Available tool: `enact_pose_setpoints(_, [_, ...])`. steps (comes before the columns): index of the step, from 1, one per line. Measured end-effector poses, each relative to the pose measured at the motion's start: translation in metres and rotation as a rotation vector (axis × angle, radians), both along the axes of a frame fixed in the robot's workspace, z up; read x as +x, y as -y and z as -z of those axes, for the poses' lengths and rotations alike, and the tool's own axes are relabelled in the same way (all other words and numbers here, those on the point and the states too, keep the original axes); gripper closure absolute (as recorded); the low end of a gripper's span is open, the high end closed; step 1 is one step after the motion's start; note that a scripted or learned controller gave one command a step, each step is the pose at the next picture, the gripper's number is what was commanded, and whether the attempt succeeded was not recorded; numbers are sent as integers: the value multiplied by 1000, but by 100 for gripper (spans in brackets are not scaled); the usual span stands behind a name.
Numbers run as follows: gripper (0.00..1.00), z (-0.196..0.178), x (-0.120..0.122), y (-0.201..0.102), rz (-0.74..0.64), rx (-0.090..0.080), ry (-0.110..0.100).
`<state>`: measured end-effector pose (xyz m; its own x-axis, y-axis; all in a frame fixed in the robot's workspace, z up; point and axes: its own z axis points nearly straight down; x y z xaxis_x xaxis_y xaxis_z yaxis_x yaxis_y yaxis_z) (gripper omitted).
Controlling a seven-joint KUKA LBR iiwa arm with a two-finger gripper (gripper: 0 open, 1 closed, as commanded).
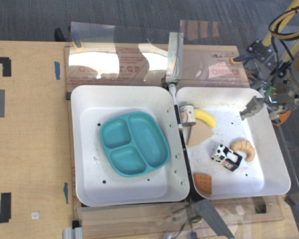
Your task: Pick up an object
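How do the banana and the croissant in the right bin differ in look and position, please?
The banana is bright yellow and smooth; the croissant is tan-brown and ridged. The banana lies near the bin's left wall beside a small can; the croissant sits further right, next to a black-and-white toy. Both are curved toy foods lying flat in the right bin.

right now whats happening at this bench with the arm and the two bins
A grey robot arm reaches in from the right, its gripper hovering over the upper right corner of the right white bin, with nothing visibly in it. That bin holds a yellow toy banana, a small cup, a tan flat wedge, a black-and-white toy cow, a golden toy croissant and an orange waffle piece. The left white bin holds a teal divided plastic plate. Nothing is picked up yet.
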<state>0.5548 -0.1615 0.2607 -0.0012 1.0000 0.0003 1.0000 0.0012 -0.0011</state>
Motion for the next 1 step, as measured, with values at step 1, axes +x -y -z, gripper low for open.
enact_pose_setpoints(1, [0, 172, 6, -39, -2, -1, 8])
